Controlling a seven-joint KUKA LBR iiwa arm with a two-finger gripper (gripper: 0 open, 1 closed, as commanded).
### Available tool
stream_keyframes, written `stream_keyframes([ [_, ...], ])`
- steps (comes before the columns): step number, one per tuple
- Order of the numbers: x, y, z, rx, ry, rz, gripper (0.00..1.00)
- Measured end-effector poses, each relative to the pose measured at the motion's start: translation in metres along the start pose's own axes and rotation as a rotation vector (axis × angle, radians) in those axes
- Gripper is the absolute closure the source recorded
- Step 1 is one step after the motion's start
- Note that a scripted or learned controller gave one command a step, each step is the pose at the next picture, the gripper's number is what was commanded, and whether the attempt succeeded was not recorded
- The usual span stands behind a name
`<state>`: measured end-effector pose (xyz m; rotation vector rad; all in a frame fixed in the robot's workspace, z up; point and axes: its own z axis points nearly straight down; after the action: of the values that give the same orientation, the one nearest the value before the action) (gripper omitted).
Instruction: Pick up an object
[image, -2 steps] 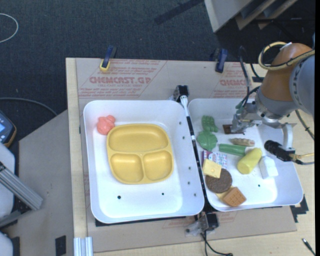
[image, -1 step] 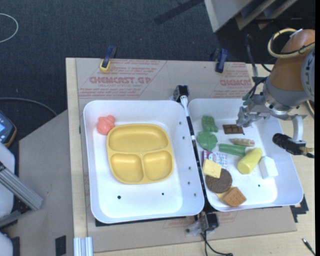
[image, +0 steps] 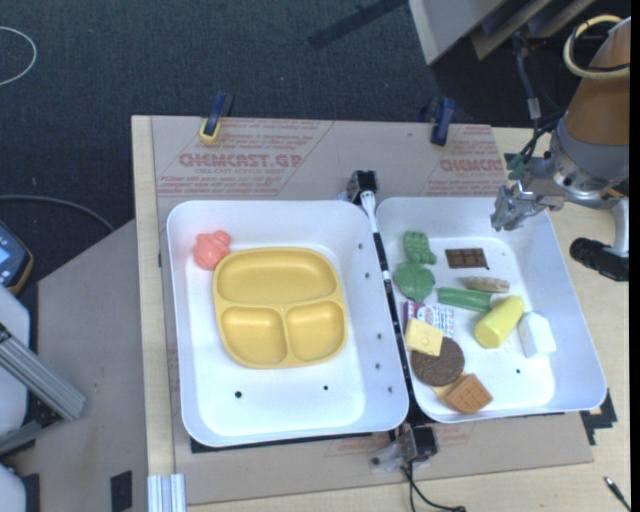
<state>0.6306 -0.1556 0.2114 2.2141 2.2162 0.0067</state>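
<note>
My gripper (image: 508, 213) hangs over the far right corner of the right bin (image: 560, 262), with nothing between its fingers that I can see. Below it in that bin lie a brown chocolate bar (image: 466, 259), a green toy (image: 417, 247), a green leaf shape (image: 414, 281), a green bean pod (image: 464, 297), a yellow cylinder (image: 498, 322), a white block (image: 535, 335), a yellow cheese wedge (image: 424, 338), a dark round cookie (image: 438, 364) and an orange cracker (image: 467, 393). The nearest item, the chocolate bar, is left of and nearer than the gripper.
The left bin (image: 190, 300) holds a yellow divided plate (image: 280, 304) and a pink toy (image: 211, 248) at its far left corner. A black divider strip (image: 378, 262) runs between the bins. Blue clamps (image: 441, 121) hold the board's far edge.
</note>
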Motion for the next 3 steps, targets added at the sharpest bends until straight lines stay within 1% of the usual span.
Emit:
stream_keyframes([
  [1, 0.0, 0.001, -0.015, 0.004, 0.001, 0.0, 1.0],
  [2, 0.05, -0.02, -0.005, 0.013, 0.006, -0.004, 1.0],
  [3, 0.098, -0.049, 0.001, 0.014, 0.006, -0.004, 1.0],
])
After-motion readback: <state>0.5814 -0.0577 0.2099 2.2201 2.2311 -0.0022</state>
